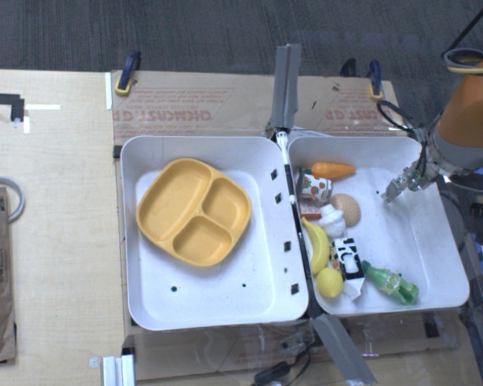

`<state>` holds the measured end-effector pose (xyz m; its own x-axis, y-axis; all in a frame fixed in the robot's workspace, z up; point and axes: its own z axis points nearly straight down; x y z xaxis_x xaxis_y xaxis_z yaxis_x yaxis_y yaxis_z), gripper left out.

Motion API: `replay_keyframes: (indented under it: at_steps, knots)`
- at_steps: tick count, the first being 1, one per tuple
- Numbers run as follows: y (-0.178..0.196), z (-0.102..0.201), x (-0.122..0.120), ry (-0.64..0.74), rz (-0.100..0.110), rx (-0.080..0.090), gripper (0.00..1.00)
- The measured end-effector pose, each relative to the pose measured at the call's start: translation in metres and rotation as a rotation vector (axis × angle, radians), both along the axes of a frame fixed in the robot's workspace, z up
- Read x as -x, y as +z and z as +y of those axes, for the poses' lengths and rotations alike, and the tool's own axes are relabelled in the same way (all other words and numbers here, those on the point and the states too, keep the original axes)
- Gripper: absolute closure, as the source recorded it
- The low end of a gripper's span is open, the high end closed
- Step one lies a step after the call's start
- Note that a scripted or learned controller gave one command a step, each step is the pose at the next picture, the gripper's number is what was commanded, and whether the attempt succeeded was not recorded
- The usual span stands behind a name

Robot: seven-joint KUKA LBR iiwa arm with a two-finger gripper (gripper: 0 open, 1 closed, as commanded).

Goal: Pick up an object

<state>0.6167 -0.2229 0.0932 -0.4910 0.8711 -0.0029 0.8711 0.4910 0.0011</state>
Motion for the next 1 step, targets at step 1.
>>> replay_keyframes:
  at_steps: [1]
  knots:
    - [0.0085,0.0015,-0.0159,0.27,-0.003,0.001,1.0]
